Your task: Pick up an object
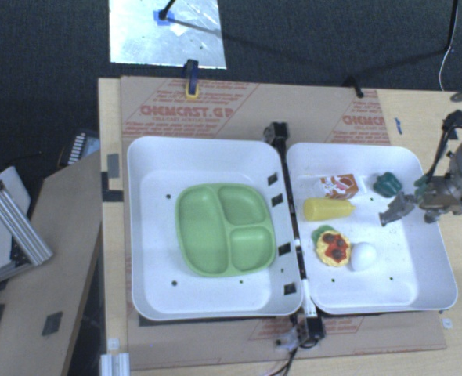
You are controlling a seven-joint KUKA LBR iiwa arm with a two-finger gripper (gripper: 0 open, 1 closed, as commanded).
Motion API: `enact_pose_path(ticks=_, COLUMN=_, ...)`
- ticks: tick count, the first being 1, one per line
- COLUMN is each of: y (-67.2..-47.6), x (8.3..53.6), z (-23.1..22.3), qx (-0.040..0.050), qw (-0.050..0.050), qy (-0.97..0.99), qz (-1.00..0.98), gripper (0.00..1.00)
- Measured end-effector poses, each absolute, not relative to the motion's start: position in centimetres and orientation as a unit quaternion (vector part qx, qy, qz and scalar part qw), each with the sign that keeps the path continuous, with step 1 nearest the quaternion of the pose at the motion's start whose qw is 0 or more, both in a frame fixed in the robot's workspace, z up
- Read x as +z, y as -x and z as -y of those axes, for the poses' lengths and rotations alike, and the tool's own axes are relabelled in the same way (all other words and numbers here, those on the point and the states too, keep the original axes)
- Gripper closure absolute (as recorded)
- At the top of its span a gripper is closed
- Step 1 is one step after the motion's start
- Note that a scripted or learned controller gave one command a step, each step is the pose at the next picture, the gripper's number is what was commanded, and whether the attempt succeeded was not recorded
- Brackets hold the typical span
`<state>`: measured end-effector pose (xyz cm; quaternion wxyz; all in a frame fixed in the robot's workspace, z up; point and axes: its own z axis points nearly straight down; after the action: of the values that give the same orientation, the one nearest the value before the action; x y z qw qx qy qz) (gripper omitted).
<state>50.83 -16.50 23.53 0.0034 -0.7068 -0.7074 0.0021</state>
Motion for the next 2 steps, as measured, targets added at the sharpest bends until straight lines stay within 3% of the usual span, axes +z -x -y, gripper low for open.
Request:
enact_pose_path(ticks=1, y=-51.1, x=24.0, z=16.5, qx=-0.0004, qw=-0.001, qy=0.706, qz=0.708, gripper=0.0)
enact_pose_path(ticks=2, y=-51.2, x=17.8, z=16.8, qx=0.0007, qw=0.002, qy=0.707, qz=0.707, gripper=0.0)
